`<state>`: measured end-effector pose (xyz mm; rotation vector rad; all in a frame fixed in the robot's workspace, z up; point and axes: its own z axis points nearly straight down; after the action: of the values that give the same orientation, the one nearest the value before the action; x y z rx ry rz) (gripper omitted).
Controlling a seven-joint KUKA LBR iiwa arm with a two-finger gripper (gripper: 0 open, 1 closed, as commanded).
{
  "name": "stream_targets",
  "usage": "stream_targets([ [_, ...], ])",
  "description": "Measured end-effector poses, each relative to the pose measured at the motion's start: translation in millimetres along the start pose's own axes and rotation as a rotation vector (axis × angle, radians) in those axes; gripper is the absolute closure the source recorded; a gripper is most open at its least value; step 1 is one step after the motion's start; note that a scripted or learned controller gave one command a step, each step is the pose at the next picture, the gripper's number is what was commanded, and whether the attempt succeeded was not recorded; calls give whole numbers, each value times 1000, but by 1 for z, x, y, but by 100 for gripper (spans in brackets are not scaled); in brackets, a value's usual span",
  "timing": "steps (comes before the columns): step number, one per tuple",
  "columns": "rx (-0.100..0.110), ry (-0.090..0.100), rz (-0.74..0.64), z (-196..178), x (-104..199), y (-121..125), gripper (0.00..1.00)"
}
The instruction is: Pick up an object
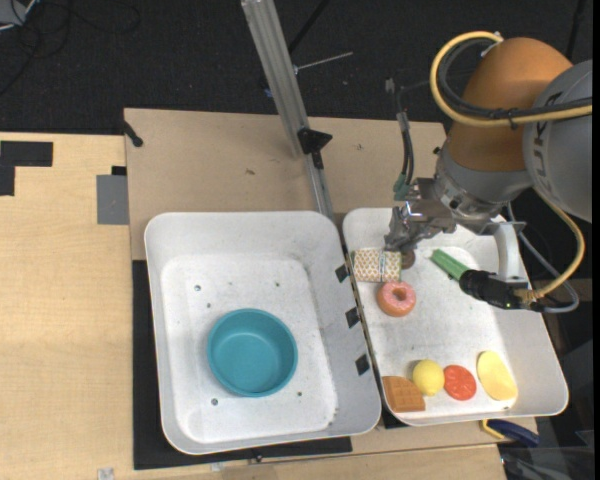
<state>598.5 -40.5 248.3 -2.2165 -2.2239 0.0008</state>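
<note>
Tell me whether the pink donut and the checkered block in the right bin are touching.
Apart. The camera view shows a thin strip of white bin floor between the pink donut and the checkered block above it.

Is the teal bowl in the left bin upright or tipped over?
Upright. The teal bowl sits in the left bin with its round opening facing up; its full rim and inner floor are visible, and nothing shows inside it.

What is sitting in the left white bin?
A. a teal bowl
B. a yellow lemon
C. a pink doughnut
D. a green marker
A: the teal bowl sits alone on the floor of the left bin, while the doughnut and the other small items lie in the right bin.
</note>
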Motion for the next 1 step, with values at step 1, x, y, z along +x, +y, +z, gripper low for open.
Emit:
stream_targets([
  [1, 0, 0, 1, 2, 42, 0, 100],
])
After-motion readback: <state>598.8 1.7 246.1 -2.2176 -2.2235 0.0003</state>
